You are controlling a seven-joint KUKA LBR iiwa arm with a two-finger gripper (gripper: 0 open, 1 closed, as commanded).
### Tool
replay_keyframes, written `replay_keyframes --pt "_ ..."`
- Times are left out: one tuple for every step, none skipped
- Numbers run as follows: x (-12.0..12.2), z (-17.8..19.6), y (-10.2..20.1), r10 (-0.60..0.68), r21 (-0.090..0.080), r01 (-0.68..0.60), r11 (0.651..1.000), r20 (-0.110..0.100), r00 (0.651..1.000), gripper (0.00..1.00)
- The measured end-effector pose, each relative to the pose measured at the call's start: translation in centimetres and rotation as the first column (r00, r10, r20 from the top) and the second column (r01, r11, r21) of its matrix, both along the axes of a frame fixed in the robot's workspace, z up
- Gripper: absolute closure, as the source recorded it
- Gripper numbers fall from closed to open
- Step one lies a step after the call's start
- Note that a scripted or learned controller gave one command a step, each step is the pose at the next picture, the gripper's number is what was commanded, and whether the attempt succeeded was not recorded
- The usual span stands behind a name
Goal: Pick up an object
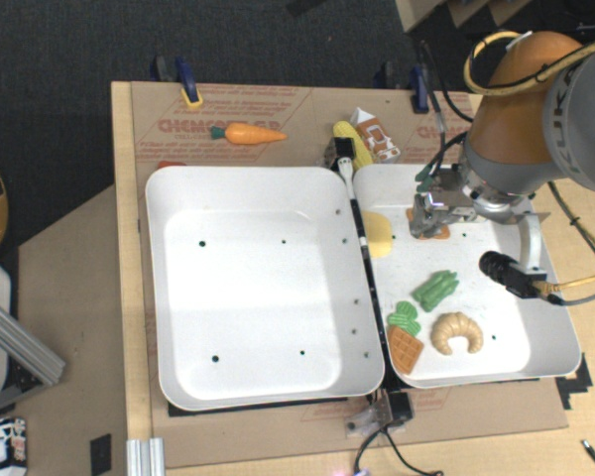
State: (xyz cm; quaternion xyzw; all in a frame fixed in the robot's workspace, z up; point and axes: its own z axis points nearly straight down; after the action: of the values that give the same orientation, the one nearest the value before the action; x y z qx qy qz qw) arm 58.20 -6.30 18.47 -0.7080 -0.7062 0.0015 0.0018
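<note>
Nearest me sat the wide left white plastic bin | right white bin held a tan croissant, green ridged toy | grey gripper hung low over an orange piece, grip state I couldn't tell.

Arm enters from the right, grey body with the orange band uppermost, wrist bent steeply downward. Tool hangs low at the wrist's end, pointing down. Cable loops over the orange section.
</note>
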Motion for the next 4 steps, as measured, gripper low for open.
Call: replay_keyframes --pt "-2.4 0.6 1.3 0.002 0.001 -0.002 1.000 0.001 1.000 1.00" --pt "-2.6 1.8 1.4 0.003 -0.001 -0.003 1.000 0.007 1.000 1.00" --pt "-4.0 3.6 1.7 0.002 -0.001 -0.002 1.000 0.007 1.000 1.00" --pt "-3.6 3.2 -4.5 -0.004 -0.004 0.004 1.000 0.007 1.000 1.00"
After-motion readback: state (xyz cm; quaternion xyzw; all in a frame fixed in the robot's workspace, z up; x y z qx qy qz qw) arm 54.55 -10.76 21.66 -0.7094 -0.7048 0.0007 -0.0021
